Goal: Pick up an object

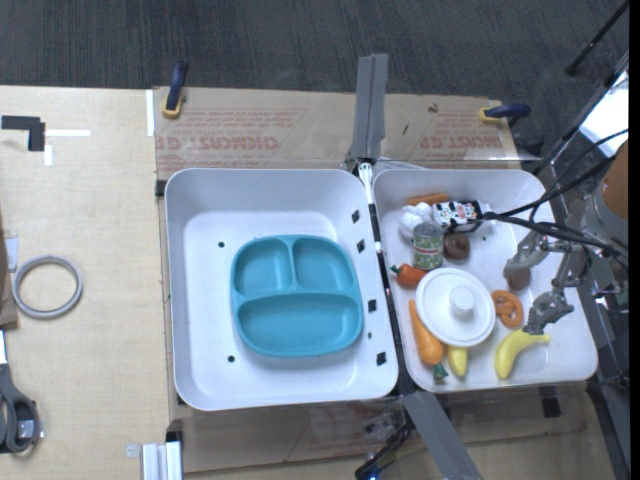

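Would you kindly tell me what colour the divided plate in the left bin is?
The divided plate is light blue, seen clearly in the camera view.

A wooden bench point(80, 368) holds a roll of grey tape point(45, 286) near its left edge, scissors point(18, 418) below the roll, and a sheet of printed cardboard point(260, 140) behind the bins, pinned by a yellow-and-blue clamp point(176, 90) at each upper corner.

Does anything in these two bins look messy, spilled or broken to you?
Nothing looks spilled or broken. The blue divided plate lies flat in the left bin. The right bin is simply crowded: a white lid, carrot, banana, pretzel and small can are jumbled together.
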### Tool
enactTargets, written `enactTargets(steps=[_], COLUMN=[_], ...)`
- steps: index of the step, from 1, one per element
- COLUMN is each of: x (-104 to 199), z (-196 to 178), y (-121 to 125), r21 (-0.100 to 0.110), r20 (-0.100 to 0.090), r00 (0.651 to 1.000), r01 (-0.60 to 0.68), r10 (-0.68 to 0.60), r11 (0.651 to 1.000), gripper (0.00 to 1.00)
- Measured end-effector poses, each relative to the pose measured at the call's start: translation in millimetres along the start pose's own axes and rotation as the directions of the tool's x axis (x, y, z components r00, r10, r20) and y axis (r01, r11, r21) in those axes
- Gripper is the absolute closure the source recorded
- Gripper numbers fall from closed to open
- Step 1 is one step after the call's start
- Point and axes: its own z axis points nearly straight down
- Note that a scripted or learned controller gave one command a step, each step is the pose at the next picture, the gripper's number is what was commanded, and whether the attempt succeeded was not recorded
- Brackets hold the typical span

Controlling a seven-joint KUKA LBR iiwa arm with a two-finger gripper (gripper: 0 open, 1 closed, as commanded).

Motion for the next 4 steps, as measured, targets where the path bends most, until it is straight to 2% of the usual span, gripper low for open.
enactTargets(steps=[1, 2, 3, 4], x=[2.7, -56.4, -16.7, 9.2], z=[130.7, 136.5, 137.9, 138.1], y=[-35.8, -48.0, -61.1, -30.6], r21=[0.003, 0.001, -0.001, 0.000], r20=[0.013, 0.004, 0.000, -0.001], r00=[1.000, 0.999, 0.993, 0.963], r01=[-0.006, -0.053, -0.117, -0.268], r10=[0.006, 0.053, 0.117, 0.268], r11=[1.000, 0.999, 0.993, 0.963], gripper=[0.00, 0.00, 0.00, 0.00])
